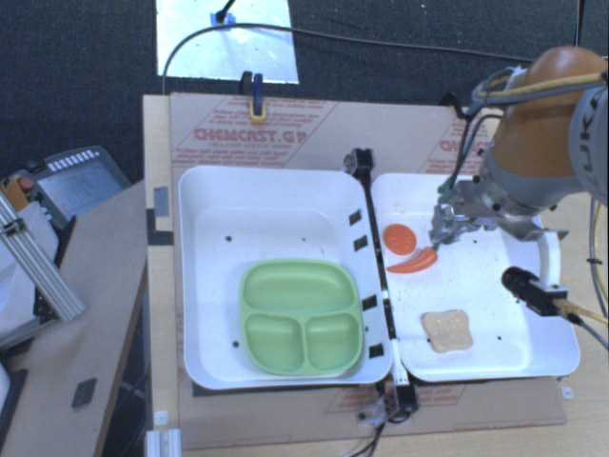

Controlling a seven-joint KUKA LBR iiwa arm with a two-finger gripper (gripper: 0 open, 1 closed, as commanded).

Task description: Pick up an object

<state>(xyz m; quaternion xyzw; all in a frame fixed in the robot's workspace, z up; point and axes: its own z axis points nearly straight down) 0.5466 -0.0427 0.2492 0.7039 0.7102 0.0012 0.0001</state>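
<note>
In the right bin point(544, 348) lie a round orange-red slice point(400, 237), a long red chili pepper point(413, 262) just below it, and a tan piece of toast point(447, 330) nearer the front. My gripper point(443, 230) hangs low over the bin, right beside the pepper's right end and to the right of the round slice. I see nothing held in it.
The left bin point(219, 213) holds a green three-compartment plate point(301, 314). A black divider strip point(374, 255) runs between the bins. A black fixture point(533, 289) juts in over the right bin's right side. Clutter stands off the bench at the left.
</note>
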